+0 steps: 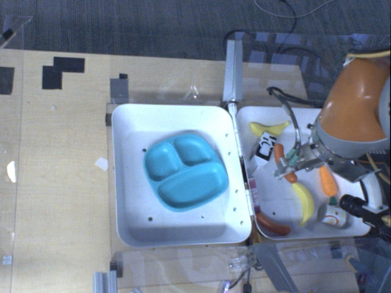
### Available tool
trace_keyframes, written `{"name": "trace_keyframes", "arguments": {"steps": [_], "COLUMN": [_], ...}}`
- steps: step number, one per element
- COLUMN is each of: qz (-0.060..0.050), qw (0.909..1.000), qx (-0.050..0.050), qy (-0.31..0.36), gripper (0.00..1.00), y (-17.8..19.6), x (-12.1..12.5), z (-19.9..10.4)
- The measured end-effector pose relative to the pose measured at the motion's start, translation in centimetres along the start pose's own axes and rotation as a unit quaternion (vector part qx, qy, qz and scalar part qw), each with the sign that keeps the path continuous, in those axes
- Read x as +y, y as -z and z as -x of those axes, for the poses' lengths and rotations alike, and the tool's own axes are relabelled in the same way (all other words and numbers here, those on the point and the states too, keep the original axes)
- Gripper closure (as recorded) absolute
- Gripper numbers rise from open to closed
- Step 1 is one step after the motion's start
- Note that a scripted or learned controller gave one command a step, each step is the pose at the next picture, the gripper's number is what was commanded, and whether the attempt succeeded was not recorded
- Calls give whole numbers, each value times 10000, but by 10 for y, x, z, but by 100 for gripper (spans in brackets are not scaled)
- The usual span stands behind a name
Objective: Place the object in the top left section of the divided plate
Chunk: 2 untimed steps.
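The claw (288,166) hangs over the right bin (263,118), above a small carrot (280,155); whether it grips cannot be told. The blue divided plate (185,171) sits mid left bin (131,163).

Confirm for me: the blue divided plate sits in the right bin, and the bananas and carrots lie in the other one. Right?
Not quite. The camera view shows the blue divided plate in the left bin, not the right one. The bananas and carrots lie in the other, the right bin, as you said.
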State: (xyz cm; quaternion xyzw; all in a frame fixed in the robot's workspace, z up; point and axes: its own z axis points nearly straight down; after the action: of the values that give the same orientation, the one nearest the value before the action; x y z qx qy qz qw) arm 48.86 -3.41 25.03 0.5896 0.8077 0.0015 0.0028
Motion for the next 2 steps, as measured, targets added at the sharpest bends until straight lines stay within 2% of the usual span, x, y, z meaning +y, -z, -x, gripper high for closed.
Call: {"name": "trace_keyframes", "arguments": {"steps": [1,2], "qz": [-13,-5], "qw": [9957,9925], "qx": [13,14], "qy": [931,1224], "gripper": [100,100], "y": [-66,-66], "x": [23,87], "z": [-78,-109]}}
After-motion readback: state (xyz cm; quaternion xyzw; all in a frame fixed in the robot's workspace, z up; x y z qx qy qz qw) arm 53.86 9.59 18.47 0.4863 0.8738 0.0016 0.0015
